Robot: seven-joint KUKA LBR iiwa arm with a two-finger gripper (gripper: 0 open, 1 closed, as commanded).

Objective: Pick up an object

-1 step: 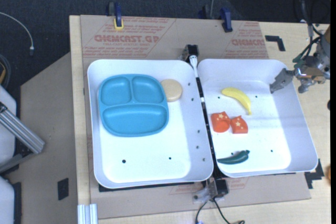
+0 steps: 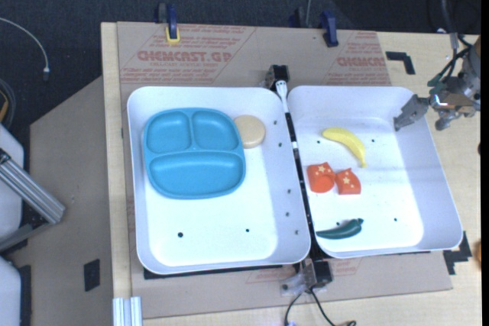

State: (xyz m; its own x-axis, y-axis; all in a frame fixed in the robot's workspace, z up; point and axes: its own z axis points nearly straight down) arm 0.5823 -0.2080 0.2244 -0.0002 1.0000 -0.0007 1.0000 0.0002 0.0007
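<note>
approach phase: grey two-finger tool (image 2: 416,112) hangs over the right white bin's (image 2: 428,187) upper right corner, nothing in its grip; whether released or clenched, cannot tell. nearest candidate, yellow plastic banana (image 2: 345,143), lies mid-bin, well apart. next move needs travel left, then descent.

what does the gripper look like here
The gripper at the right bin's far corner is a small grey-and-silver metal assembly with a dark grey finger pointing into the bin. Thin dark cables loop above it. Finer markings are too small to read.
</note>
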